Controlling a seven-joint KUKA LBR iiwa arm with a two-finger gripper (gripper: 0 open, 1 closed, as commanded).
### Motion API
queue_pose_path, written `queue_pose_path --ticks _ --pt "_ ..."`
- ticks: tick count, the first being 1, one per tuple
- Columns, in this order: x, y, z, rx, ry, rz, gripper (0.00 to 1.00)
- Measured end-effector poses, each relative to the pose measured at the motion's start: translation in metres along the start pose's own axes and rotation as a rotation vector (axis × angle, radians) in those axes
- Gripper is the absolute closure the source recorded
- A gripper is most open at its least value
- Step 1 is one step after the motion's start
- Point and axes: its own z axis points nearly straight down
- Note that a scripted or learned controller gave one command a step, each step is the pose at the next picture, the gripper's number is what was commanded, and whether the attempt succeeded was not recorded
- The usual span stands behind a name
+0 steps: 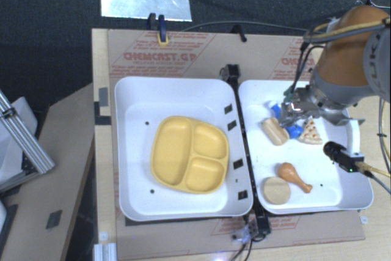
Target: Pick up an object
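Bread-roll toy [274, 131] lies in the right bin [351, 192], just to the left of and below the claw [294, 108], and looks the nearest thing to pick. The camera view has the claw low over the bin's upper middle, close above a small cluster: a blue piece [278, 112] at its left, the roll beneath, a pizza-slice toy [311, 131] to its lower right. Whether the claw is open or closed I cannot tell; the wrist housing hides it. Packed so tightly, these pieces likely crowd any grasp, since closing on one may nudge its neighbours. Further below the claw, well apart, lie a drumstick toy [295, 176] and a round tan disc [276, 190], both freer to reach. Far to the claw's left, the other bin [131, 131] holds a yellow divided plate [189, 154]. A black divider [241, 143] separates the bins on the surface [183, 55].
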Motion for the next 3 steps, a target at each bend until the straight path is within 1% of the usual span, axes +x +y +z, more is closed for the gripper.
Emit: queue_pose_path --ticks 1,2,3 --pt "0.055 0.017 0.008 0.001 0.000 -0.001 1.00" --pt "0.099 0.030 0.009 0.001 0.001 0.000 1.00" --pt "0.150 0.046 0.013 0.001 0.001 -0.001 1.00"
